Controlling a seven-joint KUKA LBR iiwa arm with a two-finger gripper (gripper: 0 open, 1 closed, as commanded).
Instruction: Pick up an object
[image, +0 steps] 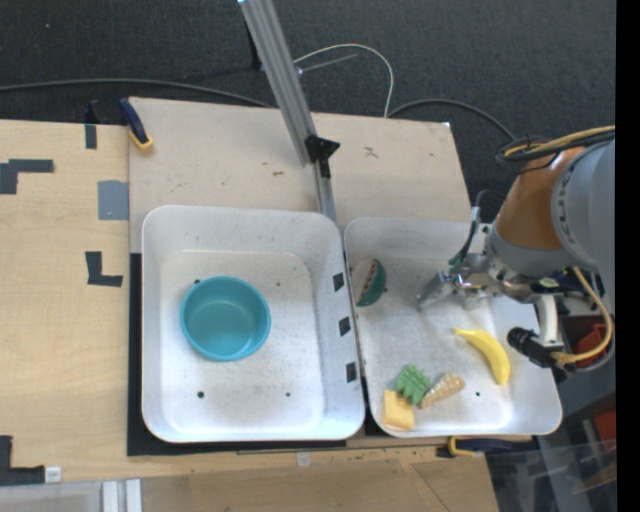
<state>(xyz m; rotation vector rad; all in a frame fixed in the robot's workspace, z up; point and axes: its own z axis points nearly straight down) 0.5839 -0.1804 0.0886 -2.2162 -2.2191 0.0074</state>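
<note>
Arm (560, 215) entered at 3 o'clock. Body was grey, rounded and bulky, matte finish. Broad orange band (520, 215) wrapped the segment above the wrist, at 9 o'clock of the grey shell. Thin yellow cable ran over the top of the orange band, at its 12 o'clock. Wrist end was silvery metal with small dark fittings, tapering to the gripper (432, 295), grey metallic. At 6 o'clock of the arm hung a white bracket, black knob-like parts and looped orange-yellow cables. No markings were legible; screws were too small to tell.
</note>
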